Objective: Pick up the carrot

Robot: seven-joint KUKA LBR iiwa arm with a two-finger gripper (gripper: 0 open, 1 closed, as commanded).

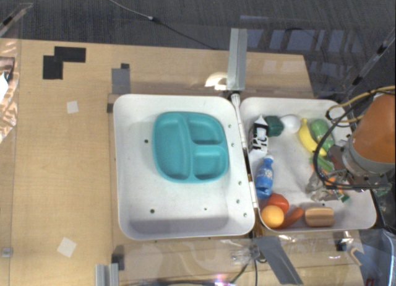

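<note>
On the wooden worktop [68,173] two shallow white bins sit side by side. The left bin [133,216] carries a teal divided plate [190,146], lying flat near its middle. The right bin [365,216] is crowded: a black-and-white carton [260,137] stands against the left wall, with a dark green, rounded thing [274,127] and a small white ball [289,120] just beside it toward the back. A blue bottle [265,177] lies below the carton, along the left wall. Toward the back right lie a yellow banana [307,135] and a green vegetable [318,129], touching each other. In the front corner an orange [272,216] and a red tomato [278,202] touch; the carrot [293,216] lies just to the right of them, near the front wall, and a tan bread roll [319,217] rests beside its other end. The arm's orange band [376,135] shows at the right, and the pincer [326,187] hangs over the right side of this bin, above the roll and near the carrot; whether it is wide or narrow cannot be told through the cables.
</note>
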